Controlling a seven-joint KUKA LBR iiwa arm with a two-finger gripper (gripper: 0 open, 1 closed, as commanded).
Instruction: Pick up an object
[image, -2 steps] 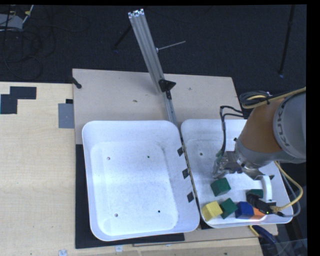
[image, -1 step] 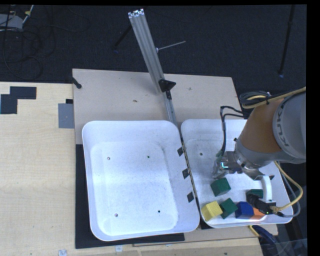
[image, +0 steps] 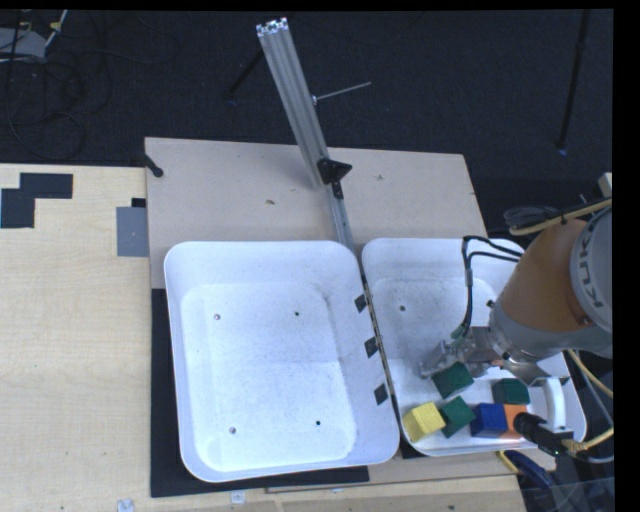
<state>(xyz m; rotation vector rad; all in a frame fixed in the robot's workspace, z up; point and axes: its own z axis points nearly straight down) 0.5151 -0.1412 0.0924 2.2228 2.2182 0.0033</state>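
The grey arm (image: 590, 290) with its orange band (image: 540, 275) reaches in from the right, wrist bent downward, its gripper (image: 445, 362) lowered at the end, pointing left.

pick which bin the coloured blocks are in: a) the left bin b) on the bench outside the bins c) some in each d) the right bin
d, the yellow block, the green blocks and the blue block all lie at the near end of the right bin, under the gripper.
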